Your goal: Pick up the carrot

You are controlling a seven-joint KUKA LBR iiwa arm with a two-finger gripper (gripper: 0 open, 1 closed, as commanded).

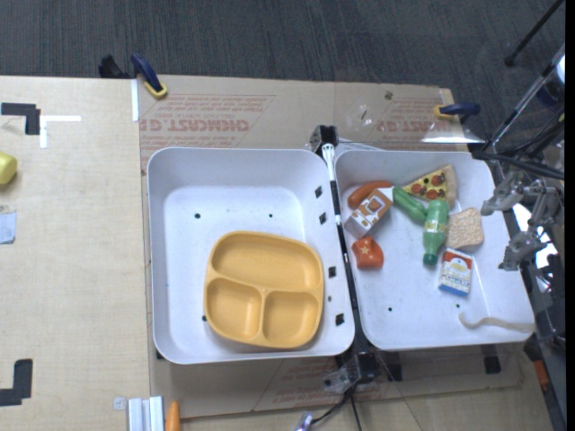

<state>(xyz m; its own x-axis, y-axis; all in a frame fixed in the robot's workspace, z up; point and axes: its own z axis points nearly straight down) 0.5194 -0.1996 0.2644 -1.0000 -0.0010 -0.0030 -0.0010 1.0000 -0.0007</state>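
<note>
A: Camera view, biggest first?
B: Wooden tabletop, then the left bin holding a yellow divided plate.
A: And the right bin?
B: Toy food. The carrot lies near its upper left corner, touching a small carton.
A: Tool?
B: At the bin's right edge; grip state, cannot tell.

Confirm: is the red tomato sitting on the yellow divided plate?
No. The round red tomato lies on the floor of the right white bin, while the yellow three-compartment plate sits in the left white bin.
</note>
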